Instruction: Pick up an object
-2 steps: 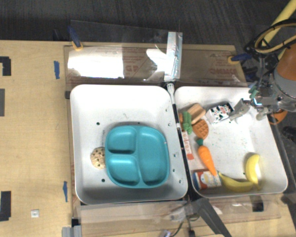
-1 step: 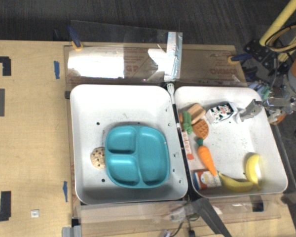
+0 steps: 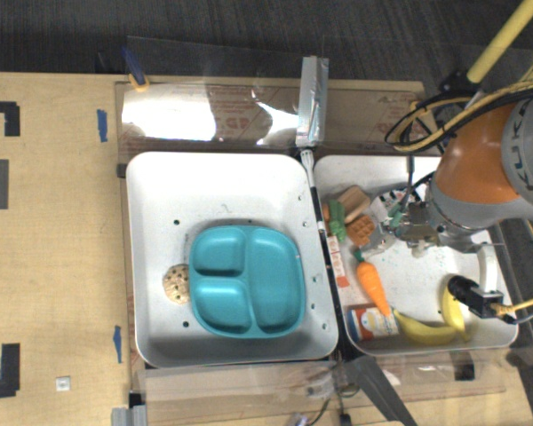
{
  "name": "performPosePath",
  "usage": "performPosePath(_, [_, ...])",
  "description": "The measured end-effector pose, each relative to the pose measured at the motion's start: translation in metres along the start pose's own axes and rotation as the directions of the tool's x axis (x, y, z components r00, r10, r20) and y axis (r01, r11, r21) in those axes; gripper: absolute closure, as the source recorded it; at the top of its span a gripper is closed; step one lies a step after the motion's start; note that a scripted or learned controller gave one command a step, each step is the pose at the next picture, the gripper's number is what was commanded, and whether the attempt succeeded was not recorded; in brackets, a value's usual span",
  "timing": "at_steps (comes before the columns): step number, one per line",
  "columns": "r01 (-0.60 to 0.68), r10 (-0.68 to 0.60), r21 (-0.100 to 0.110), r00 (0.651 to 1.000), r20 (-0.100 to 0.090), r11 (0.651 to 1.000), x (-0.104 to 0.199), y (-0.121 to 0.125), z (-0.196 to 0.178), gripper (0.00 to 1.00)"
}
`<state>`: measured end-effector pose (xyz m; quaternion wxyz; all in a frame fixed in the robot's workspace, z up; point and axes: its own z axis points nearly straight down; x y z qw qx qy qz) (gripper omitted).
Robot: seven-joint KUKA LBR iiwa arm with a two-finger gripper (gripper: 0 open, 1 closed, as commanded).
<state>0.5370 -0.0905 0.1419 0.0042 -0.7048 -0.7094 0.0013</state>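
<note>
Orange-brown waffle-like piece point(image 3: 361, 229) looks like the likeliest pick. It lies in the upper left part of the right bin point(image 3: 426, 278), just beside the pincer point(image 3: 400, 226), which sits low over the bin floor to its right. Can't tell whether the pincer is spread or pressed together, as the wrist hardware blocks the tips. Nothing visibly pinched.

Step, my read: approach/descent, grasp not yet made. The next move needs a short shift toward the waffle piece, with the pincer lined up across its narrow side, then close and lift straight up. That corner is crowded: a tan block point(image 3: 353, 202) just above it, a green piece point(image 3: 336, 216) near the dividing wall and the carrot point(image 3: 371, 284) just below. There's a risk of nudging a neighbour or catching two things at once.

Contents of the right bin:
- carrot, lying at a slant, green tip pointing up-left
- banana point(image 3: 435, 327) along the lower edge
- small can or carton point(image 3: 371, 323), white, red and blue, in the lower left corner, touching or nearly touching the banana's end
- red-and-white strip along the left wall, too small to identify

Contents of the left bin point(image 3: 160, 185):
- teal divided plate point(image 3: 247, 280), three compartments, all bare
- speckled cookie point(image 3: 176, 283) against the plate's left edge, outside it, on the bin floor

Both bins sit side by side on the tabletop point(image 3: 44, 264). The arm point(image 3: 480, 162) comes in from the right over the right bin.
</note>
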Motion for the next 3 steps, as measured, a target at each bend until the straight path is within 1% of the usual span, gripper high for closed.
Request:
performPosePath(1, [0.152,-0.151,-0.014,0.988,0.006,0.988,-0.002,-0.047,0.055,0.00])
performPosePath(2, [0.151,-0.151,-0.020,0.989,0.008,0.988,-0.002,-0.045,0.044,1.00])
performPosePath(3, [0.073,-0.073,-0.016,0.997,0.003,0.997,0.059,0.073,-0.046,1.00])
